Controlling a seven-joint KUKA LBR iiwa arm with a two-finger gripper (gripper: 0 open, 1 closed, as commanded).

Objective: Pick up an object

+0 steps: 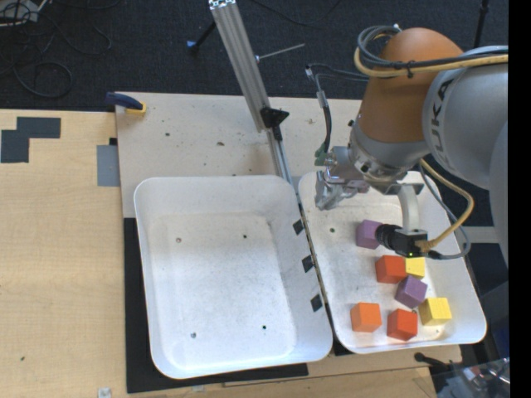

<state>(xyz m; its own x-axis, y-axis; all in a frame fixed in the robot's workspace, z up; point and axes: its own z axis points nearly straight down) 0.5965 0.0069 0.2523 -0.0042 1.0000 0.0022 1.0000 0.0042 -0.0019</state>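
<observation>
My gripper [330, 194] hangs over the far left corner of the right bin [332, 247], above bare bin floor, with no object seen in it. Several blocks lie nearer the front right of that bin: a purple block [367, 234] closest to the gripper, a red-orange block [389, 269], a small yellow block [416, 266], a second purple block [411, 290], a yellow block [436, 310], an orange block [365, 317] and a red block [402, 324]. The blocks all rest on the bin floor, apart from the gripper.
The left bin [166, 222] stands beside the right one, with black clips [306, 263] along the shared wall. A slanted aluminium post [246, 63] rises behind the bins. A blue and yellow tool [126, 102] lies at the bench's far left corner.
</observation>
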